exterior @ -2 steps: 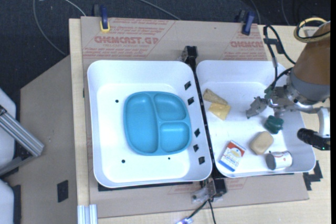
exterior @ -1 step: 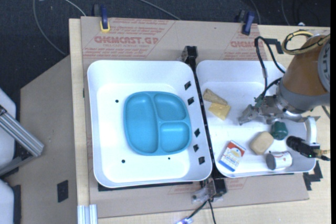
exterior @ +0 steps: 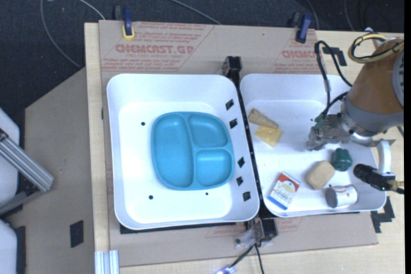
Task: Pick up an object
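I have gripper (exterior: 319, 138) low in right bin (exterior: 289, 90), near its right edge — cannot tell finger state. Green knob (exterior: 341, 158) just beside, tan block (exterior: 320, 174) below. I'd centre over one item, descend straight — avoid nudging neighbours.

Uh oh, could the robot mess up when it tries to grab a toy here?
Maybe. The gripper sits low in the right bin, with bare floor under it, so it might close on nothing. The green object and tan block lie crowded beside the arm, which could bump them. The white cylinder may roll away.
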`<state>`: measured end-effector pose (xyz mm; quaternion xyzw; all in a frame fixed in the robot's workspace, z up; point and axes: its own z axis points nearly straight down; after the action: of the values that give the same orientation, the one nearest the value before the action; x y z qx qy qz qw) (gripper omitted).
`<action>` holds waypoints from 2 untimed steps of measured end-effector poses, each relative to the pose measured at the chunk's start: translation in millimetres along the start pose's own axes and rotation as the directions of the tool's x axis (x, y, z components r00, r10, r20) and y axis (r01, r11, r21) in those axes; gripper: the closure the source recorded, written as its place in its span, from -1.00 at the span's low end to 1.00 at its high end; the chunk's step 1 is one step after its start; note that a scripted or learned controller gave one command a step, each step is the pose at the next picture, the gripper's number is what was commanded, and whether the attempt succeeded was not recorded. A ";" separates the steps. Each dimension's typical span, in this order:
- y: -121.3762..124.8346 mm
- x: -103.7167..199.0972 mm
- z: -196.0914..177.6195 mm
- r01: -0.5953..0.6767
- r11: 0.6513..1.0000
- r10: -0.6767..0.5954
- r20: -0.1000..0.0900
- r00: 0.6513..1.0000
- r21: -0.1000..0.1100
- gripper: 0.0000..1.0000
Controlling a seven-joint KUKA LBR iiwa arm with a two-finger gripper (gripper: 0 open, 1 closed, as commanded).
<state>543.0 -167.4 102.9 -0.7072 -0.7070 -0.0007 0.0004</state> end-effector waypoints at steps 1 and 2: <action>-8.1 -0.7 -58.1 0.001 1.000 -0.001 0.003 1.000 -0.005 1.00; -7.7 -5.0 -121.7 0.001 1.000 -0.001 0.003 1.000 -0.006 1.00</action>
<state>535.3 -172.6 224.6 -0.7068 -0.7074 -0.0015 -0.0029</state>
